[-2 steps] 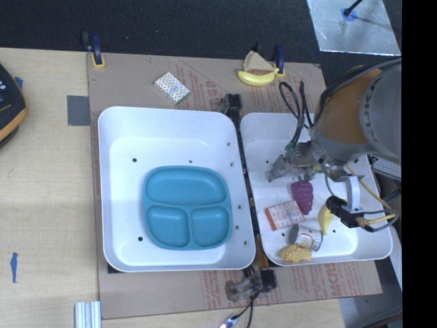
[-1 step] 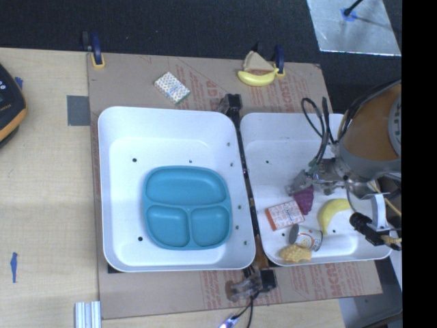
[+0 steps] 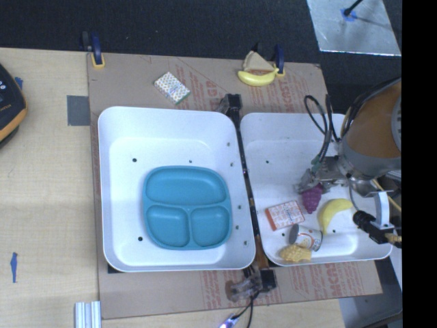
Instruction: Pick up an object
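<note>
Purple grapes [image 3: 311,198] directly under gripper [image 3: 315,182] (right bin [image 3: 273,139]); finger spread unclear, grip unconfirmed.

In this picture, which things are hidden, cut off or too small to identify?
- Gripper, camera view: the arm's wrist covers it, so open or shut cannot be told.
- Purple item: partly under the gripper; whether they touch is unclear.
- Card: print too small to read.
- Small can and crumbly yellow piece: too small to identify.
- Black device: cut by the left edge.
</note>
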{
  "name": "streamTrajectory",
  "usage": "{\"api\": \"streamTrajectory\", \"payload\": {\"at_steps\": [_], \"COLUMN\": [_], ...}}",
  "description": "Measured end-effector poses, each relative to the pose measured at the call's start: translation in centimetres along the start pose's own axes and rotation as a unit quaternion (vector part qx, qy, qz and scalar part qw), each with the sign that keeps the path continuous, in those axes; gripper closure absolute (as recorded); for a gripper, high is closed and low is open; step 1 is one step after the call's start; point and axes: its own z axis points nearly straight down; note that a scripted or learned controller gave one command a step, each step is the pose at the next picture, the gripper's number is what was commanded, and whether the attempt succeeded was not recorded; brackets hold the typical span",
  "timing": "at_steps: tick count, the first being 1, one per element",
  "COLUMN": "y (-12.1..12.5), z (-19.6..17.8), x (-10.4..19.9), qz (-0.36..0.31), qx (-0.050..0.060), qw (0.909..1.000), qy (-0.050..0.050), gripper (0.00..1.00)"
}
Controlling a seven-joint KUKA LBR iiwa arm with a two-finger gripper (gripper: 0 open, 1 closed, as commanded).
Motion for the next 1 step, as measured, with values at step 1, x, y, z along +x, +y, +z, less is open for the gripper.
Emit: {"api": "streamTrajectory", "payload": {"at_steps": [1], "y": [1.72], "z": [-9.08], "x": [6.83], "qz": [0.001], "qx": [-0.002], "qw": [1.0], "qy": [0.001], "gripper": [1.0]}}
